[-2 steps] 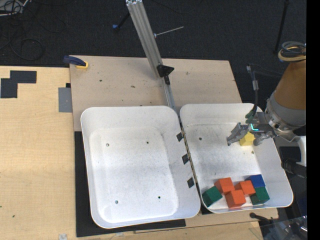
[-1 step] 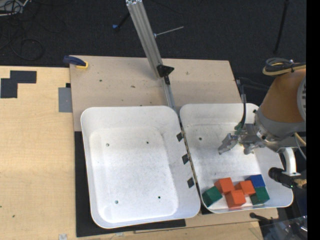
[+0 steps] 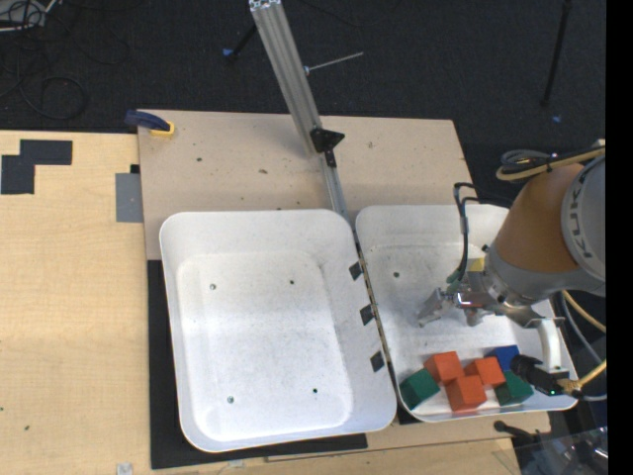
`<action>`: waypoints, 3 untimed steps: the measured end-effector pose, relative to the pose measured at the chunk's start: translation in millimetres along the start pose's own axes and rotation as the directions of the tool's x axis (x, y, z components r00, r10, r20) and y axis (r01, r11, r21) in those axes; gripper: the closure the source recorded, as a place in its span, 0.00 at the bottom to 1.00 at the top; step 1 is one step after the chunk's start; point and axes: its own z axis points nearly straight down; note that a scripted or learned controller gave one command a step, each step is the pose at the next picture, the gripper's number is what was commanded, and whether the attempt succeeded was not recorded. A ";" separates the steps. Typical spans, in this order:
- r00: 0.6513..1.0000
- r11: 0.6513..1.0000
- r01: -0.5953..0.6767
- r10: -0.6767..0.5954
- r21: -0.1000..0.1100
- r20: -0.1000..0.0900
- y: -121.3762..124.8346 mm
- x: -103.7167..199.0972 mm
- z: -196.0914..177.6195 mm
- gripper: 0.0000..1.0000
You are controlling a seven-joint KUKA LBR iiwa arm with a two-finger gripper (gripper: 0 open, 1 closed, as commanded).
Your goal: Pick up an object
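A pale wooden worktop carries two white bins side by side, with dark carpet beyond its far edge and a slanted metal rail rising over it. The left bin sits beside the right bin, where orange, green and blue blocks cluster at the near end. The claw hangs over the right bin's middle, apart from the blocks, fingers spread and gripping nothing.

Two bins (several blocks)
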 end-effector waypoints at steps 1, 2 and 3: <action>1.000 1.000 -0.002 0.002 -0.008 0.001 0.6 0.0 12.1 0.00; 1.000 1.000 -0.010 0.010 -0.007 -0.001 0.1 -1.0 2.3 1.00; 1.000 1.000 0.002 -0.001 -0.013 0.003 10.4 -1.2 -49.7 1.00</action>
